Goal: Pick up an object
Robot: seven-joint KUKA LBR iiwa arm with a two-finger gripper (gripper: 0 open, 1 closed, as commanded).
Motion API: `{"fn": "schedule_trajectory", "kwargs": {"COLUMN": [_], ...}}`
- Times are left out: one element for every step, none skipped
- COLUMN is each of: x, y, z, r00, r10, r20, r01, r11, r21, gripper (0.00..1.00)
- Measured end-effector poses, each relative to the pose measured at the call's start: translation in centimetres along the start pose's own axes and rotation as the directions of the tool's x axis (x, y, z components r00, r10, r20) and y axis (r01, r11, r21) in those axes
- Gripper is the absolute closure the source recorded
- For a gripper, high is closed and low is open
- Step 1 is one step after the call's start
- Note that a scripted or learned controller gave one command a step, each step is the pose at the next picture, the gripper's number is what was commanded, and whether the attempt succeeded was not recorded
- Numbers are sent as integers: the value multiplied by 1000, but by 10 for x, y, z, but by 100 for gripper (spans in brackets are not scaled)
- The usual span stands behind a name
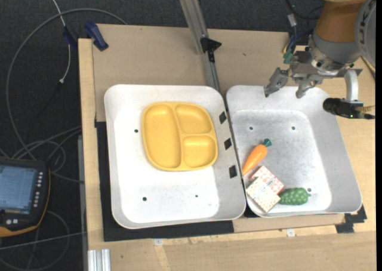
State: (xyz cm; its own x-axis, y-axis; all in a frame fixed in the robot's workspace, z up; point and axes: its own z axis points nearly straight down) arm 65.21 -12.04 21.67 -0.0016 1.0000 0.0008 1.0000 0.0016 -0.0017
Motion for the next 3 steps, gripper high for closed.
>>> {"fn": "schedule_trajectory", "kwargs": {"x": [0,-3,-9], "y": [0,-5,-13], "z": [0,62,120], "r00": [1000,1000,1000], "r10": [0,2,2], "r20": [0,-1,-1], "r01": [0,-2,-2], "r11": [1000,1000,1000], "r21": [0,7,6], "gripper": [0,0,0]}}
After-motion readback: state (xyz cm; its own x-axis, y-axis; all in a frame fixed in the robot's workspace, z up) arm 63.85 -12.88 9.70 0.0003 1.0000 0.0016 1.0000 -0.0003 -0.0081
